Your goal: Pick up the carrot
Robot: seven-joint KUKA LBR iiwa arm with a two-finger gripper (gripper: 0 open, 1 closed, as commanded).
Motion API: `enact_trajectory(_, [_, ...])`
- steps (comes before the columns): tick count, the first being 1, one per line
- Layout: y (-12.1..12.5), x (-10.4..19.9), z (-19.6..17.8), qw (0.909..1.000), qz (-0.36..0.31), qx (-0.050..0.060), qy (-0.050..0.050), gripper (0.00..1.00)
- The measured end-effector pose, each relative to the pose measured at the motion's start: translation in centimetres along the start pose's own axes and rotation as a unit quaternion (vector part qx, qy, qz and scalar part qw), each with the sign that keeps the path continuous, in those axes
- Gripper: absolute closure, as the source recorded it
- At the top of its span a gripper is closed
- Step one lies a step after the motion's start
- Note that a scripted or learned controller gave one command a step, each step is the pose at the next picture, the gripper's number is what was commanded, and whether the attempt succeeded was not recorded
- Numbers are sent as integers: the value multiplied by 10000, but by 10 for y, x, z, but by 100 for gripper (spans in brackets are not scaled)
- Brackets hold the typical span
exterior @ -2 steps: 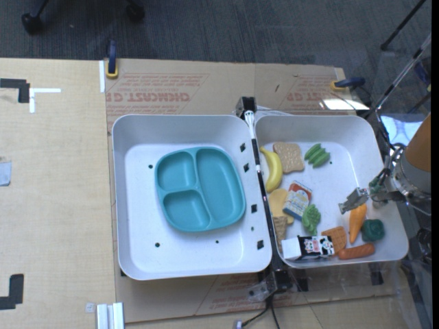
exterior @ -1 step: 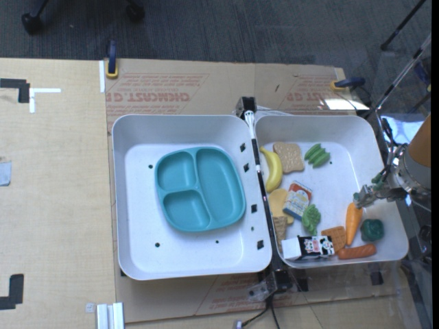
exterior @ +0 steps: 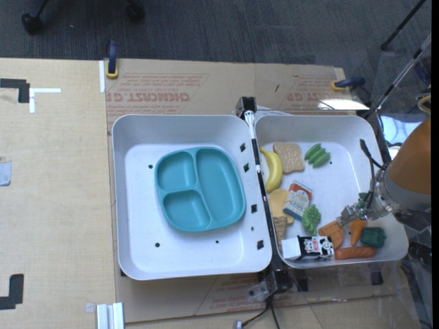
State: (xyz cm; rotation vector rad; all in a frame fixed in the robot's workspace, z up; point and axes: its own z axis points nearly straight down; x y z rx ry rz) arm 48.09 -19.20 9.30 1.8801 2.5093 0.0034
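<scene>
A teal divided plate (exterior: 200, 189) sits mid-floor in the left bin (exterior: 130, 252). In the right bin (exterior: 343, 125), the carrot (exterior: 354, 252) lies along the near wall by the right corner, long axis left-right. The claw (exterior: 358, 211) hovers just above it toward the far side, by the right wall; whether spread or pressed together, I cannot tell.

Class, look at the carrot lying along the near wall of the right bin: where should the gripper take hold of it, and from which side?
Probably the carrot's middle, from above, fingers across its narrow width. It lies flat and long beside the bin wall, so a side approach looks blocked.
</scene>
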Motion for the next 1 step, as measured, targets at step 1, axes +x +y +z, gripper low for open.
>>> enact_trajectory(1, [10,38,-63,10000,86,18,9,100])
